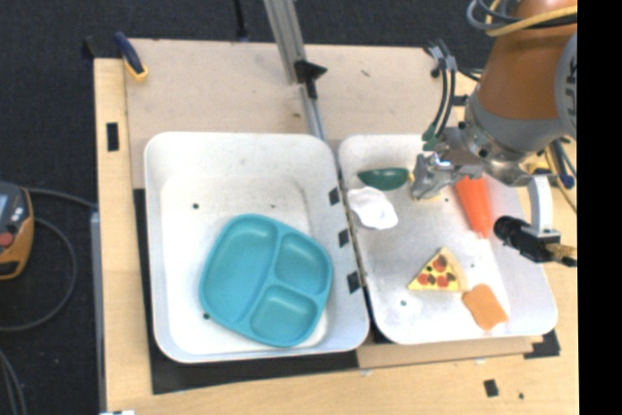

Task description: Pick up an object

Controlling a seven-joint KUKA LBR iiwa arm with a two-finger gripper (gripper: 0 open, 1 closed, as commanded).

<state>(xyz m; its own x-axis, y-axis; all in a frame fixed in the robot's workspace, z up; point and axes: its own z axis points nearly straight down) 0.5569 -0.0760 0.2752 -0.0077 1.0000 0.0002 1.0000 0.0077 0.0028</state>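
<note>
The arm (pixel 530 63) covers the right bin's (pixel 389 326) far right corner, end effector (pixel 428 180) fingers too blurred to read, and the carrot's (pixel 474 204) top tucks beneath the wrist.

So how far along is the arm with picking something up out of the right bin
Nothing looks picked up yet. The gripper is low in the right bin, beside the green spoon-like piece, with no object visible between its fingers. The white crumpled piece, pizza slice, carrot and orange block all lie on the bin floor. Grasping and lifting one is what's left. The teal divided plate sits in the left bin.
</note>
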